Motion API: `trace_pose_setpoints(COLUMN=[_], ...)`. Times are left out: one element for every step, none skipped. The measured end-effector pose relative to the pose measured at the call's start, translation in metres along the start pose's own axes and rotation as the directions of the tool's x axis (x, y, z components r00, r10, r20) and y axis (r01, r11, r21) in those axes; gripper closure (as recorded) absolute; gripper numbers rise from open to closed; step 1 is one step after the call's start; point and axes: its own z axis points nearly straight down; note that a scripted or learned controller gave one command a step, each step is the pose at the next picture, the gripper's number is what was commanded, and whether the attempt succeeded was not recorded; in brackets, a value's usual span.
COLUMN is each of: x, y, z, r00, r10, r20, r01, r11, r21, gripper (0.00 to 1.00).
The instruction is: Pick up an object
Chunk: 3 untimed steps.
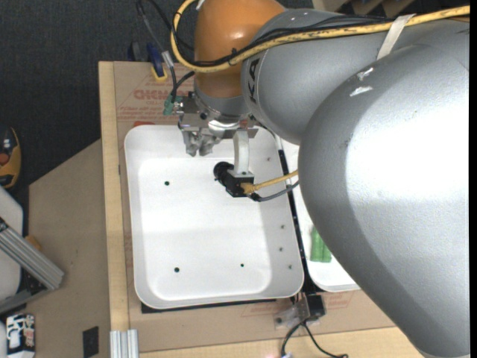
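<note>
My gripper (198, 146) hangs over the far part of the left white bin (149, 222), near its back wall. I see no object under or between its tips. A green object (320, 246) lies in the right bin (328, 278), close to the divider, and the arm partly covers it. The big grey arm hides most of the right bin.
The left bin's floor shows a few small dark dots (177, 269). Both bins rest on a brown cardboard sheet (115, 125) on the bench. A metal rail (30, 256) and some clutter lie at the left edge. A small clamp with a cable (305, 308) sits in front of the bins.
</note>
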Motion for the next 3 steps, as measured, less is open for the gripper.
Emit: trace_pose_setpoints(x=[0.024, 0.012, 0.023], y=[0.038, 0.015, 0.037], z=[0.006, 0.013, 0.008], r00=[1.0, 1.0, 1.0], r10=[-0.003, 0.002, -0.002], r20=[-0.003, 0.0, -0.002], r01=[0.003, -0.002, 0.002], r11=[1.0, 1.0, 1.0], r21=[-0.008, 0.0, -0.007], gripper=[1.0, 1.0, 1.0])
